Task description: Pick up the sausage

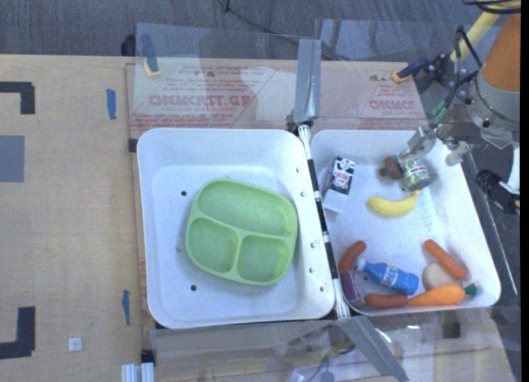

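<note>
Several sausage-like pieces lie in the right bin. A red sausage rests near the bin's left wall at the front. An orange-red one lies at the front right, and a darker one runs along the front wall. My gripper hangs over the back right of this bin, well behind all three. It is just above a small grey-green can and a brown lump.
The right bin also holds a yellow banana, a black-and-white card, a blue bottle, an orange carrot and a pale round piece. A green divided plate sits in the left bin.
</note>
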Robot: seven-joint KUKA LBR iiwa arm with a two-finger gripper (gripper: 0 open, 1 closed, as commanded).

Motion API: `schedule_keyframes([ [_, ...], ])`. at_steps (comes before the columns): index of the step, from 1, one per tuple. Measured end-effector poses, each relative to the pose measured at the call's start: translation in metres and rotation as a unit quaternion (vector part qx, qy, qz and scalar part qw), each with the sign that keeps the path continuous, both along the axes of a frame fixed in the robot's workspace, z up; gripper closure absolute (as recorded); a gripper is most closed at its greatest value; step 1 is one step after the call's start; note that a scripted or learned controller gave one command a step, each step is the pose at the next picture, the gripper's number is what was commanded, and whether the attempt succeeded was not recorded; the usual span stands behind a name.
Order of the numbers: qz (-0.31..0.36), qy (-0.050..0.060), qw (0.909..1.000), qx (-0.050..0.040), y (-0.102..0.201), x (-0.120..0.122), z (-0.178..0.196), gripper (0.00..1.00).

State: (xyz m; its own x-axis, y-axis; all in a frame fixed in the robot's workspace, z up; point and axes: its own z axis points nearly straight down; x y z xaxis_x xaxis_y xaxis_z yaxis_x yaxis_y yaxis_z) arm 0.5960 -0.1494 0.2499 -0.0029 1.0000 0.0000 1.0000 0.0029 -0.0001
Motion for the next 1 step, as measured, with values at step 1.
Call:
schedule_keyframes([
  [1,-0.109,0.001,0.9940,0.0001,-0.0561,0.0046,-0.0610,0.00],
])
